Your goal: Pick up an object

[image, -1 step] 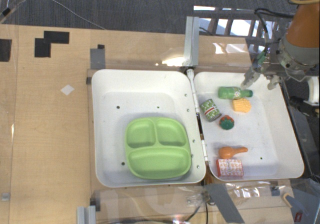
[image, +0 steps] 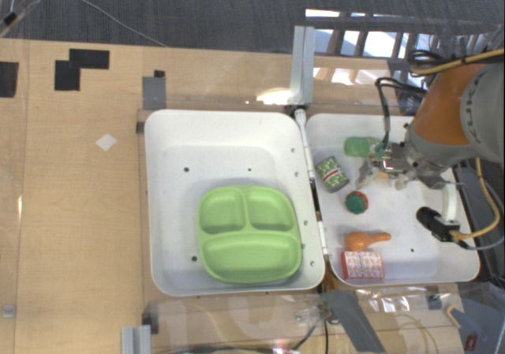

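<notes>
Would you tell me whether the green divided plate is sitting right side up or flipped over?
Right side up: the green divided plate lies flat in the left bin, its three hollow compartments facing the camera.

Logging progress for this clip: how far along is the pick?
Nothing looks picked yet. The gripper is low in the right white bin, beside the green block. The patterned green can, green-and-red ball, orange carrot-shaped toy and red-and-white packet lie on the bin floor. Grasping and lifting remain.
</notes>
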